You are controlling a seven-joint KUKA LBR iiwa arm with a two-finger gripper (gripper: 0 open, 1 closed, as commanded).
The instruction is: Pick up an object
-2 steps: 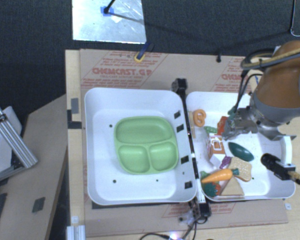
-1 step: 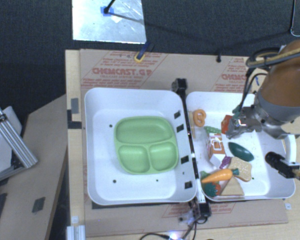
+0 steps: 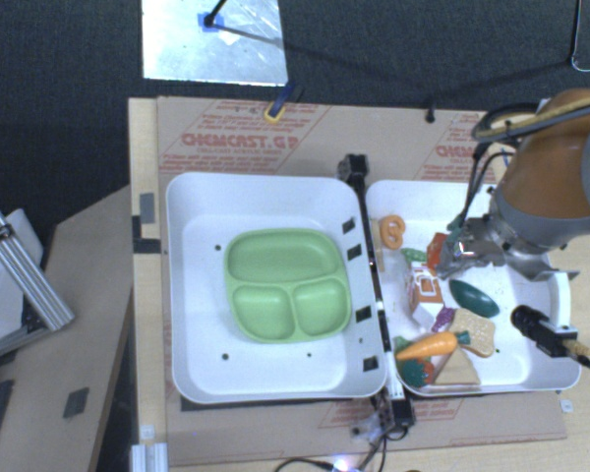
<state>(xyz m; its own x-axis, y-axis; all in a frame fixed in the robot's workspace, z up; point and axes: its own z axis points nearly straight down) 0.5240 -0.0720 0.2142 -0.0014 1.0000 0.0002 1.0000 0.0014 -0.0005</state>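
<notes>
While I look down from the one camera, I see the gripper (image 3: 459, 247) low in the right bin (image 3: 531, 362), among toy food. It may be touching the red toy (image 3: 436, 250); I cannot tell how its jaws stand. A green tray (image 3: 281, 283) sits in the left bin (image 3: 192, 264).

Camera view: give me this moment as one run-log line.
arm: over right bin | gripper: low among toys, grasp unclear | carrot: lying in right bin | green tray: in left bin
</notes>
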